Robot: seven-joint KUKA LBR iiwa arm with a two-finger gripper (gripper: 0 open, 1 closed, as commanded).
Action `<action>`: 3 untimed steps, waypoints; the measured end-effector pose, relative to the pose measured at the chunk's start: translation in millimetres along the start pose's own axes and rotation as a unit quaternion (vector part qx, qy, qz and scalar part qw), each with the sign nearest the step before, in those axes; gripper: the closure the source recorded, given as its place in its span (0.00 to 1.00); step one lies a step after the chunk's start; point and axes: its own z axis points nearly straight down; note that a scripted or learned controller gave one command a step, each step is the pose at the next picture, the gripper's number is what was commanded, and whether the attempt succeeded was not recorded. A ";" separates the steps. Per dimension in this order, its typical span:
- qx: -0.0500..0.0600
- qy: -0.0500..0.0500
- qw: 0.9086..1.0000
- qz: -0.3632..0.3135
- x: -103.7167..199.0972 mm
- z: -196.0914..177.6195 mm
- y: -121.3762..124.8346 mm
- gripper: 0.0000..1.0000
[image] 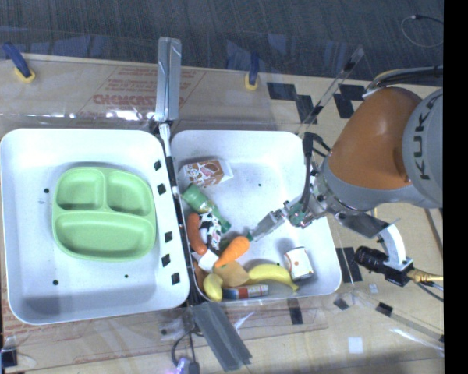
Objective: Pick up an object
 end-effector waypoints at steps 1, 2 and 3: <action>-0.005 -0.003 0.996 -0.085 18.5 116.0 11.3 0.00; 0.001 0.002 0.994 -0.112 19.6 126.0 50.2 0.00; 0.001 0.001 0.994 -0.111 -26.4 124.5 87.4 0.00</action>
